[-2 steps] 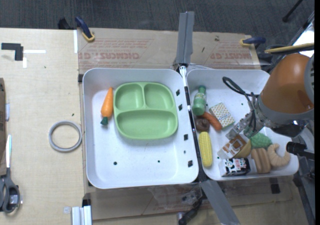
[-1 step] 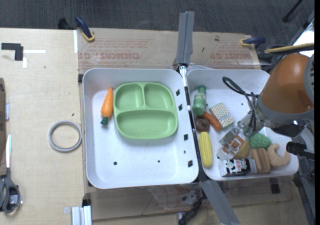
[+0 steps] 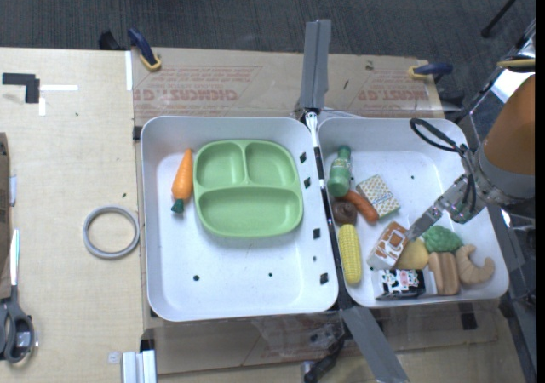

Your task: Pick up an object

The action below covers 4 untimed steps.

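Note:
My gripper [image 3: 423, 225] reaches in from the right and hangs low over the right bin [image 3: 400, 139], its tip just above a yellow lemon [image 3: 413, 255] and beside a green leafy toy [image 3: 443, 239]. An orange-and-white carton [image 3: 391, 243] lies just left of the tip. Nothing is visibly held. Also in this bin are a corn cob [image 3: 349, 252], a small carrot [image 3: 363, 203], a green bottle [image 3: 341, 170], a patterned block [image 3: 378, 196], a brown round piece [image 3: 344, 212], a black-and-white box [image 3: 400, 283], a sausage bun [image 3: 443, 273] and a croissant [image 3: 475, 269].
The left bin [image 3: 238, 288] holds a green divided plate [image 3: 249, 187] and an orange carrot [image 3: 181, 177]. A tape ring [image 3: 111, 231] and scissors [image 3: 15, 326] lie on the bench to the left. A grey divider post [image 3: 316, 62] stands between the bins.

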Each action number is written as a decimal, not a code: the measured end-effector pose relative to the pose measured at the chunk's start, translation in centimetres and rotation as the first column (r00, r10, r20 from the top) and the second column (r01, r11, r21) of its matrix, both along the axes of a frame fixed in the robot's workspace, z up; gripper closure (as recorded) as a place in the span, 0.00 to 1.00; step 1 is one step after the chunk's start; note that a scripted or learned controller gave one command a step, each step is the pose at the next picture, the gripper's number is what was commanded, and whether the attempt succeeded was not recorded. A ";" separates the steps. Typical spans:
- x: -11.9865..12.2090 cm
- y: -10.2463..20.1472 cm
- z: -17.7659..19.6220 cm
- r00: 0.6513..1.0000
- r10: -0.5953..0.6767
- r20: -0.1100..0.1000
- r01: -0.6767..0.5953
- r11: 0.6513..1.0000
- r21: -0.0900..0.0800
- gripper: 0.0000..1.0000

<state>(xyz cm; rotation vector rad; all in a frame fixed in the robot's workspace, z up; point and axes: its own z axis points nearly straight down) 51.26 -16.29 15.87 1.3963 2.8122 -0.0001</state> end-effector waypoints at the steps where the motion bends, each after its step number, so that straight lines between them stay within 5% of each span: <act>1: 1.3 2.6 -5.5 0.858 -0.513 0.020 0.513 0.858 0.016 0.00; 2: 5.0 6.6 -6.7 0.976 -0.216 -0.001 0.216 0.976 0.000 0.00; 3: 5.0 6.6 -5.8 0.976 -0.217 0.000 0.217 0.976 -0.001 1.00; 4: 13.7 13.6 3.6 0.937 -0.350 0.008 0.350 0.937 -0.003 1.00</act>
